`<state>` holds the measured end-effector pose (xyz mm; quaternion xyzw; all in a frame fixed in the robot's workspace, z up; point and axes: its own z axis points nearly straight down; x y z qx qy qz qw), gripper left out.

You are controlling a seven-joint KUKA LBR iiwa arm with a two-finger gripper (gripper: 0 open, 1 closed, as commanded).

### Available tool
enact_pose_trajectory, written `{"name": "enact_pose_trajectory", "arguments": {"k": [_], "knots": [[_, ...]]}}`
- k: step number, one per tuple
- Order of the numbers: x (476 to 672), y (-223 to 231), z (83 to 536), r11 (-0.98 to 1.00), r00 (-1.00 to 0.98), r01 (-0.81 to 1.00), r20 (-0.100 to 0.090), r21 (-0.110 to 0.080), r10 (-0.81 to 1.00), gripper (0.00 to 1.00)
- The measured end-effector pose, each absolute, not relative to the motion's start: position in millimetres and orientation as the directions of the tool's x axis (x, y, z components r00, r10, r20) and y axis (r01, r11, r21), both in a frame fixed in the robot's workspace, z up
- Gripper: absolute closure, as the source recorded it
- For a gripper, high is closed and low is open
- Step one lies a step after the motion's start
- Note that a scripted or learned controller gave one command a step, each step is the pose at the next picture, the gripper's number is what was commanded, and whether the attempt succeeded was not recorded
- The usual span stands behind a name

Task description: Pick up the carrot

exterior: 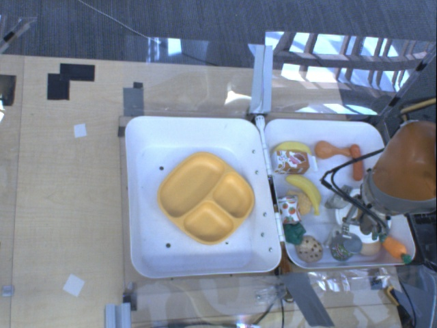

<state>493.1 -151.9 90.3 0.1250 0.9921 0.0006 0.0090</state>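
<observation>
From my feed, the bench (61,203) is pale wood with some black tape marks (68,80) on the far left and little white squares (80,130) scattered around. Beyond it there's dark grey carpet (171,9). Window glare (355,53) bounces off clear panels, far right.

glossy white plastic bins (198,262), pale wood bench (61,203)

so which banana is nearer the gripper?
The lower banana, mid-bin beside the gripper; the other banana lies at the bin's top edge.
</observation>
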Motion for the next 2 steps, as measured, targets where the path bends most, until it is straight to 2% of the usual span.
{"name": "enact_pose_trajectory", "arguments": {"k": [1, 2], "knots": [[497.1, -151, 103, 0.97, -0.97, 0.241, -0.028, 0.003, 0.241, 1.0], [489.9, -155, 125, 0.955, -0.955, 0.297, -0.009, 0.001, 0.297, 1.0]]}}
